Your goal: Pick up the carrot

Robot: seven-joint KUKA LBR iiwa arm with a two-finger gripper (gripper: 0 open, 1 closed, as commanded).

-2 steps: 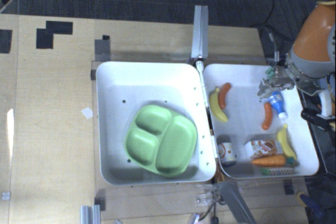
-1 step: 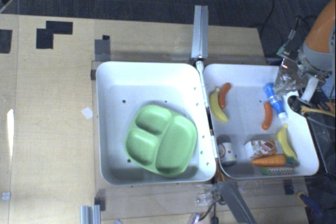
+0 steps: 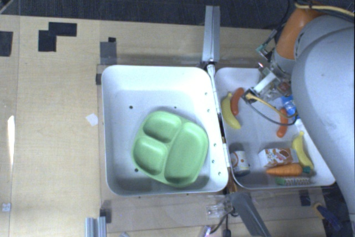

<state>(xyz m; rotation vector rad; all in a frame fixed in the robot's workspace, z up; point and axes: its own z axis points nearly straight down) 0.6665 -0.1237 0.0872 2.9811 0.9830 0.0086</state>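
Note:
The carrot [image 3: 283, 170] is orange and lies flat near the front edge of the right bin [image 3: 258, 139], its tip pointing left. The gripper [image 3: 279, 85] hangs over the far right part of that bin, below the orange wrist band. It is well behind the carrot and apart from it. The large grey arm covers the bin's right side.
In the right bin lie a yellow banana [image 3: 229, 114], a red sausage [image 3: 237, 101], a small can [image 3: 239, 159], a snack packet [image 3: 275, 156], a second banana [image 3: 303, 150] and a small red pepper [image 3: 283, 122]. A green divided plate [image 3: 171, 147] sits in the left bin [image 3: 119, 119].

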